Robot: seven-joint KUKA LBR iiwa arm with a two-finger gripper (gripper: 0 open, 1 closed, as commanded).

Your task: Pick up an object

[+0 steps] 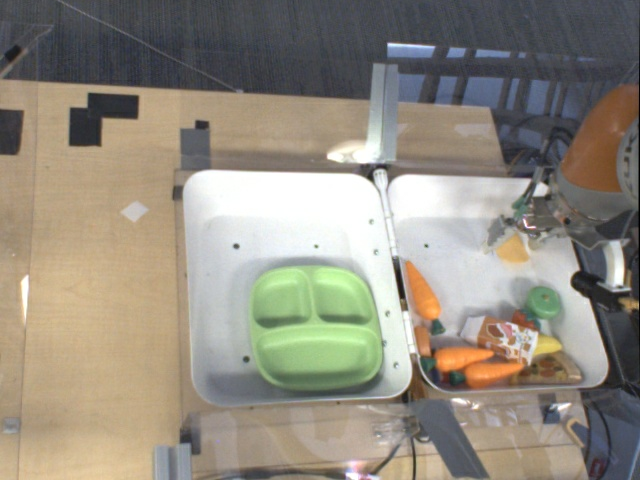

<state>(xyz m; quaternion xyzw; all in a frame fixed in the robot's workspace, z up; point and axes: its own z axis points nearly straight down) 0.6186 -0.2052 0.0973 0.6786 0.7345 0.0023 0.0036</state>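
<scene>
The green divided plate (pixel 316 326) lies in the left bin (pixel 215 228), and to the right of it, in the right bin (pixel 450 218), are carrots (pixel 421 290) and other toy food along the near wall. Further right of the plate, near the far right corner, a small yellow wedge (pixel 514 250) lies just below the gripper (pixel 524 224). The wedge looks light, stiff and smooth, so I judge a hold across its flat sides is best; if the gripper grasps it or is released, I cannot tell.

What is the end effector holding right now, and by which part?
It cannot be told: the end effector sits right above a yellow wedge in the right bin, contact unclear.
</scene>
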